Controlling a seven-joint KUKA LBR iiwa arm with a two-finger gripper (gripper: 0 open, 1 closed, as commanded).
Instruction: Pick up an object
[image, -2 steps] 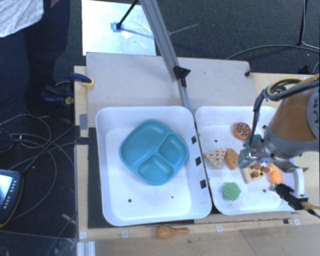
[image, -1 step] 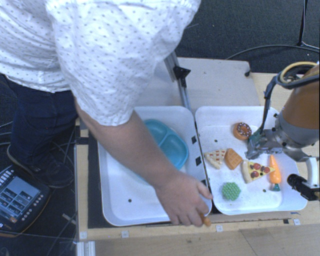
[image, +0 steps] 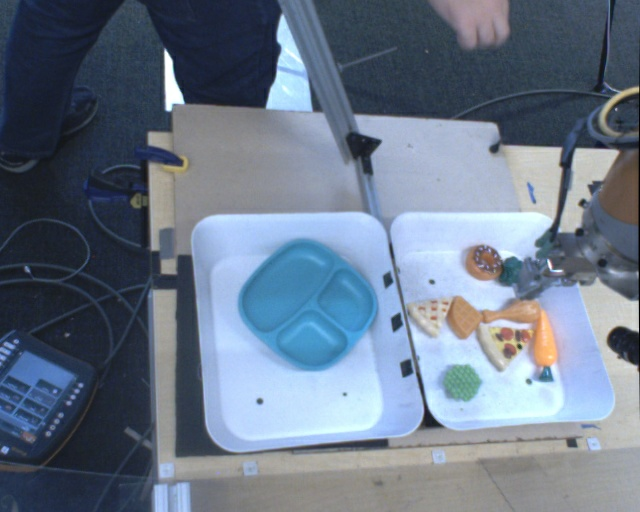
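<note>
Nearest the camera in the right-hand shallow white plastic bin (image: 590, 400) lies a round green knobbly toy vegetable (image: 462, 382), alone near the bin's front. Just behind it sit a toy pizza slice with red and green toppings (image: 505, 343) and, beside that toward the right, an orange toy carrot with a dark green tip (image: 545, 343). Farther in, a pale wedge-shaped toy slice with red dots (image: 430, 316) touches a tan toy nugget (image: 464, 317), which in turn adjoins an orange-brown toy drumstick (image: 514, 313). At the back rests a brown ring-shaped toy doughnut with sprinkles (image: 484, 262).

The left-hand shallow white bin (image: 225, 400) holds a teal plastic divided plate (image: 308, 303), and nothing is on the plate.

The two-finger gripper (image: 532, 277) hangs low over the right bin, between the doughnut and the drumstick, with something small and dark green just at its tip. I cannot tell whether its jaws are spread or pressed together, nor whether anything is between them.

As a judgement, the pick is not yet done: every toy appears to lie on the bin floor, so the grasp and lift remain.
</note>
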